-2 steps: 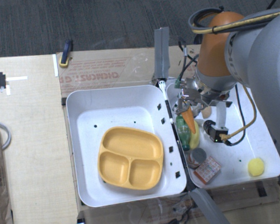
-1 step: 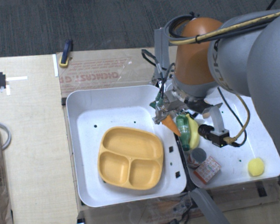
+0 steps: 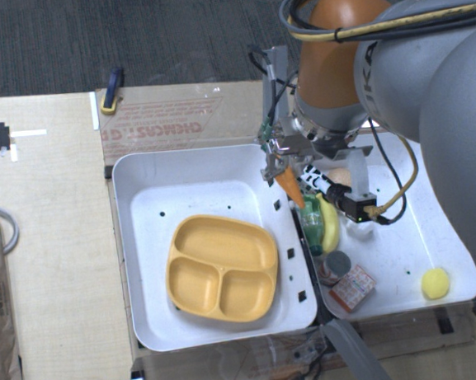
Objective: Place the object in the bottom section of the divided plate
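Note:
A yellow divided plate (image 3: 222, 267) lies in the left white bin (image 3: 142, 235), with one wide section at the far side and two smaller ones at the near side. My gripper (image 3: 279, 170) hangs over the wall between the two bins, just beyond the plate's far right corner. It is shut on the upper end of an orange carrot (image 3: 290, 187). The carrot slants down and to the right across the divider. All the plate's sections are bare.
The right bin (image 3: 408, 244) holds a green bottle (image 3: 313, 220), a banana (image 3: 330, 223), a grey disc (image 3: 338, 262), a red and white box (image 3: 354, 287) and a yellow ball (image 3: 435, 284). Flat cardboard (image 3: 182, 119) lies behind the left bin. The arm covers the right bin's far side.

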`<state>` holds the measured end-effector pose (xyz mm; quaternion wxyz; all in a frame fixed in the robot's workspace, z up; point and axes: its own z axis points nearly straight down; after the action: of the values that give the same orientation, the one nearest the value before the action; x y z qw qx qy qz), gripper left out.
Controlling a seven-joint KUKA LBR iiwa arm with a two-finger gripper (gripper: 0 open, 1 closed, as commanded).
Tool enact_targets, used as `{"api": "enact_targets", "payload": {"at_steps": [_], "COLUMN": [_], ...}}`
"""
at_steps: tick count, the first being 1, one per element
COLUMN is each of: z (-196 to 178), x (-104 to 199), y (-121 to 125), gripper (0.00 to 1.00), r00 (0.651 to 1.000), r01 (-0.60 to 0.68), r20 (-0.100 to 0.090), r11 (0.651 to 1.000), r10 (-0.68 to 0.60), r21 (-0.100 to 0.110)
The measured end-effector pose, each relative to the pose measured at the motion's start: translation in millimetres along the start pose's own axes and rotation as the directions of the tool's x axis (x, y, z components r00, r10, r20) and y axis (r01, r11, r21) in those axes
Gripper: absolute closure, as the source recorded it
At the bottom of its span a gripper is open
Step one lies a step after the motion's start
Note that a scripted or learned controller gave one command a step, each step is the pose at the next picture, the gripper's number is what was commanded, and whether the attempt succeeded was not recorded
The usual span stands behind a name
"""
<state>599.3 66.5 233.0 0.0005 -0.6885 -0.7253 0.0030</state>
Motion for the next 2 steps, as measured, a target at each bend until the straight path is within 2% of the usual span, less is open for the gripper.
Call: {"api": "enact_targets", "payload": {"at_steps": [1, 2], "z": [52.8, 73.3], "x": [46.1, 32.0], "y": [-40.5, -4.0], "gripper": [1.00, 1.00], "r00": [0.979, 0.954], "r01": [0.203, 0.301], "r20": [-0.001, 0.000], "r11": [0.979, 0.954], "r10": [-0.203, -0.301], "r21": [0.003, 0.000]}}
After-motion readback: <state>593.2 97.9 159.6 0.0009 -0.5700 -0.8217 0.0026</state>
